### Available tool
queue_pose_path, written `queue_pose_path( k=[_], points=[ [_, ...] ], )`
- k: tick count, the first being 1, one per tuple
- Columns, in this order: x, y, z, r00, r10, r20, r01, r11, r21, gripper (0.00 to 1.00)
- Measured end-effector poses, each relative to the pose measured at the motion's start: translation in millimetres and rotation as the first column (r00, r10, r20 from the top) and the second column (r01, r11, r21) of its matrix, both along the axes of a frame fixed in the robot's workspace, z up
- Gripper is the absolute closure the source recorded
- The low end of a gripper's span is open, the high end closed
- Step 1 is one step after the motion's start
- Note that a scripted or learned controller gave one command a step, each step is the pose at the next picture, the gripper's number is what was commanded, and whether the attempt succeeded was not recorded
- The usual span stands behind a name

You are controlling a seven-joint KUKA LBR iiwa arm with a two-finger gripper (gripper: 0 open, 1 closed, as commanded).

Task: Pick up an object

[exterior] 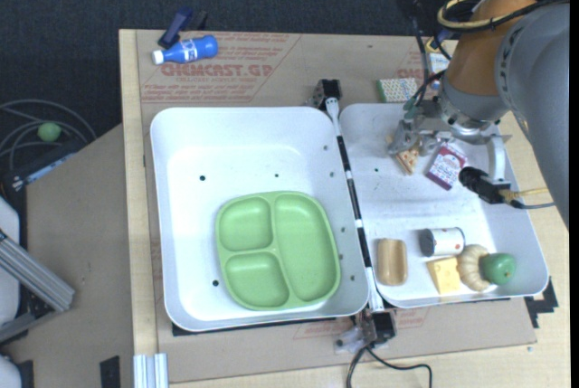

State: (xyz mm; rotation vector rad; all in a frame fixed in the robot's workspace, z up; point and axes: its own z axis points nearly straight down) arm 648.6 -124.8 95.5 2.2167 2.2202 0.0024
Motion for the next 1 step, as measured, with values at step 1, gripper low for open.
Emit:
queue_pose_path(
  k=[1],
  points=[
    [-40.2,73.2,90.8,1.000,0.001,-0.001,-0.001,1.000,0.003,1.00]
  ],
)
